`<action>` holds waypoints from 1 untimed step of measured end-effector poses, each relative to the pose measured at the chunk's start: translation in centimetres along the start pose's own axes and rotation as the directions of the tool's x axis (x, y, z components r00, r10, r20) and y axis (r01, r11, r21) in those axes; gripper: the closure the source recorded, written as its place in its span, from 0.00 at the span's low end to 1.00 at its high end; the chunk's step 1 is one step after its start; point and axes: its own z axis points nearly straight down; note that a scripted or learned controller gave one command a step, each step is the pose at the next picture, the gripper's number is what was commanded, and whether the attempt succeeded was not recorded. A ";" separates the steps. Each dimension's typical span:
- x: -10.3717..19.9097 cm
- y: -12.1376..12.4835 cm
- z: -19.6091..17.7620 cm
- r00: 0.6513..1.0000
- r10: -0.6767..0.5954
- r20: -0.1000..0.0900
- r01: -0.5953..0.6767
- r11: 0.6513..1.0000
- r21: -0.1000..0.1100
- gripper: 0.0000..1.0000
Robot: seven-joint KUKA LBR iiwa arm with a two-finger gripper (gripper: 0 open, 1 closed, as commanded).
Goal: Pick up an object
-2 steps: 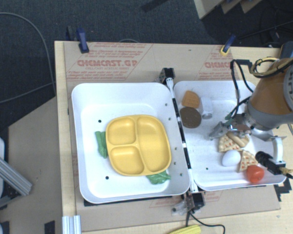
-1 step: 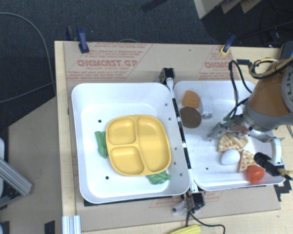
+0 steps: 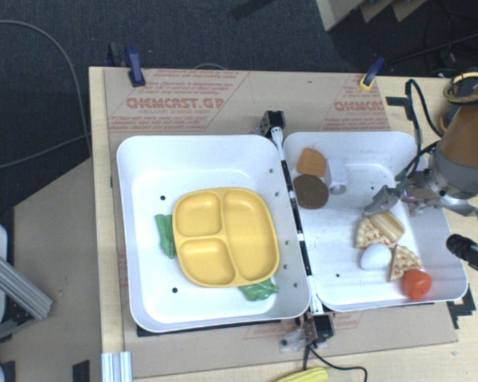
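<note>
Nearest the camera, at the front of the right bin, lie a red tomato, a pizza wedge, a white egg and a waffle piece. My end effector hangs just above the waffle piece, its fingers slightly spread and pinching nothing. Left bin holds a yellow divided plate resting on green leaves.
</note>
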 end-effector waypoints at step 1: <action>3.5 -0.1 4.5 1.000 -0.002 -0.003 0.002 1.000 0.004 0.00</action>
